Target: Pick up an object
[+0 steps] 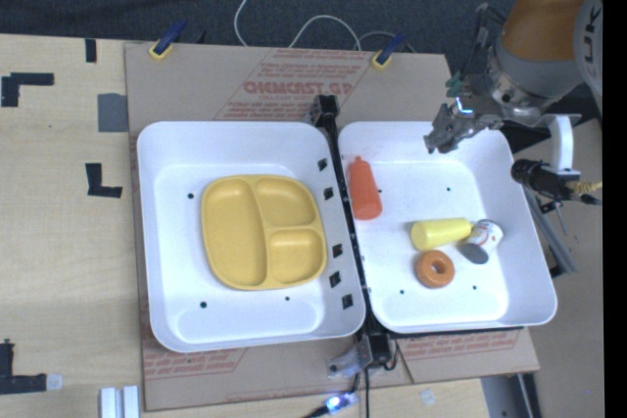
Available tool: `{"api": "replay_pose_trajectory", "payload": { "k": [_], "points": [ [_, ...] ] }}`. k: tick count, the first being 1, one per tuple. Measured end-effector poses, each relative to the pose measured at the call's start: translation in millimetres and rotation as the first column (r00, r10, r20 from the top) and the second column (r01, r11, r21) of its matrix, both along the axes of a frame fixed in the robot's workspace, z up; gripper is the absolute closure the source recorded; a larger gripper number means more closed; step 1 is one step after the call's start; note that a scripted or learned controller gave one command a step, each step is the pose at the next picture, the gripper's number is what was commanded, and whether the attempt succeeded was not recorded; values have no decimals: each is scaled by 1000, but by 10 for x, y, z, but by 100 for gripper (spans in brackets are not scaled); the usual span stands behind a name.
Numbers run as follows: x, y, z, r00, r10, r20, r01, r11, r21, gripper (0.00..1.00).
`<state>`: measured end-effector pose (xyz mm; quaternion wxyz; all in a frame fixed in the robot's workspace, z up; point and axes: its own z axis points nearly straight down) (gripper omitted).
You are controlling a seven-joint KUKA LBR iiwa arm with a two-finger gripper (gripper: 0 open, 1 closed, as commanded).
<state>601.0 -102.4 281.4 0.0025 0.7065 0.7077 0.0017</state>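
Camera view: gripper [443, 138] hangs over the far rim of the right bin [529, 308], nothing between its fingers. Open or closed, cannot tell; the tips merge into one dark shape. Likely poised above the bin to choose a target.

Candidates, placed from the yellow bottle [440, 232] lying on its side mid-bin:
- orange ring [435, 268] just in front, apart from it.
- small white-and-grey piece [481, 240] touching its right end; identity unclear.
- orange cylinder [363, 188] well left, along the divider wall.

Left bin [157, 308] holds a yellow divided plate [263, 231], flat. The arm's upper part is cut off by the frame.
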Motion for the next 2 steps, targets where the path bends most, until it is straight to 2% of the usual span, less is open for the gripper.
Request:
{"api": "replay_pose_trajectory", "payload": {
  "k": [2],
  "points": [
    [245, 1039, -206, 1000, 5, -8, -5, 1000, 2, 100]
  ]
}}
